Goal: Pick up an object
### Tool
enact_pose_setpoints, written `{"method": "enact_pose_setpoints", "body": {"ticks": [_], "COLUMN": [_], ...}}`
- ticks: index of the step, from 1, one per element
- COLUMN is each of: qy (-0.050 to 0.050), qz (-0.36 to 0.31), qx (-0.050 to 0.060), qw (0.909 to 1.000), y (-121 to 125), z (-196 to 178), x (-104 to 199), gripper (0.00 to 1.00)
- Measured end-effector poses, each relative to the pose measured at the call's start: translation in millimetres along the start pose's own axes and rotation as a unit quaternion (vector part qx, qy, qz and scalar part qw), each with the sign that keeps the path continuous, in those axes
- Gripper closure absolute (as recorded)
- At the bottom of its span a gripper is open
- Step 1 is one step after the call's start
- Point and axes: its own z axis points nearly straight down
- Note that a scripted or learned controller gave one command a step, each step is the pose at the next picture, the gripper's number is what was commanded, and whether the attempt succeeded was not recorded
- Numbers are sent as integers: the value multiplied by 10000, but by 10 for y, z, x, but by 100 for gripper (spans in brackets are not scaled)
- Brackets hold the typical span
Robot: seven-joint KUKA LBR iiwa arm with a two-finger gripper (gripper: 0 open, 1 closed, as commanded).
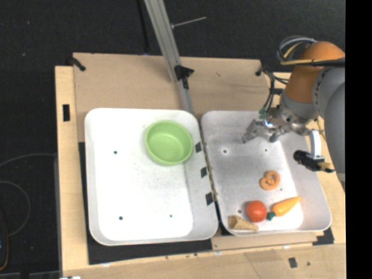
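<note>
Hovering over the upper part of the right bin (229, 156), the gripper (263, 131) has its two fingers spread apart, nothing between them. Arm (305, 83) comes in from the right, grey with the orange band above the wrist. Gripper sits apart from all the objects.

Right bin contents, all low in the bin: orange pretzel-shaped piece (269, 180) mid-right; red tomato (256, 211) near the bottom edge; orange carrot (285, 206) just beside the tomato on its right, tilted, seemingly touching it; tan bread-like piece (242, 224) at the bottom wall, just left of and below the tomato.

Left bin (110, 185) holds a green bowl (168, 143), upright, in its upper right corner area, near the divide between the bins.

Grey metal pole (165, 39) runs diagonally from the top of the view down to the bins' shared edge.
</note>
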Motion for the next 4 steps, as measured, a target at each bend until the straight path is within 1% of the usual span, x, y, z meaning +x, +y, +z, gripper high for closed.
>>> {"method": "enact_pose_setpoints", "body": {"ticks": [1, 2, 3, 4], "qy": [-22, -2, -2, 14], "qz": [-15, 15, -7, -9], "qx": [-37, -57, -54, -23], "qw": [10000, 10000, 10000, 10000], "y": [19, 58, 73, -57], "z": [-146, -780, -1337, -1366], "x": [-14, -87, -103, 504], "gripper": [100, 100, 100, 100]}}
